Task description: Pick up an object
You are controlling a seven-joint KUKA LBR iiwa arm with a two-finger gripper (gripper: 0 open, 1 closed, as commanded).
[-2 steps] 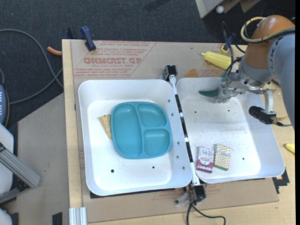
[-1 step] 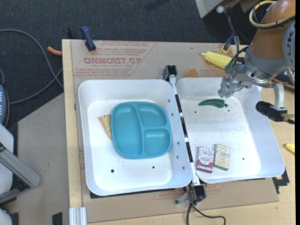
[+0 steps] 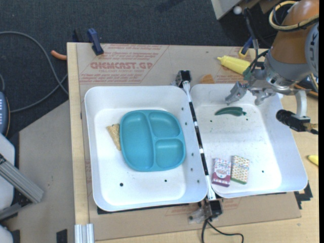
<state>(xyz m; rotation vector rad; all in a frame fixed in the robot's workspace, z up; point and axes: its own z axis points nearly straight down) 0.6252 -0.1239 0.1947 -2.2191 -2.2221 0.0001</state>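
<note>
My gripper (image 3: 249, 93) hangs over the back of the right bin (image 3: 283, 151), fingers spread apart with nothing between them. Just below and left of it lies a dark green pepper-shaped object (image 3: 230, 112) on the bin floor. Two small packets, one pink-red (image 3: 221, 172) and one green-yellow (image 3: 240, 169), lie side by side near the right bin's front left corner. In the left bin (image 3: 101, 130) sits a teal divided plate (image 3: 152, 139), and a tan cracker-like piece (image 3: 114, 133) pokes out from under its left edge.
A yellow banana-like object (image 3: 234, 64) lies on the bench behind the right bin. A black clamp (image 3: 183, 78) sits at the bins' shared back corner, another (image 3: 210, 209) at the front. A blue clip (image 3: 94, 41) sits on the board's far left.
</note>
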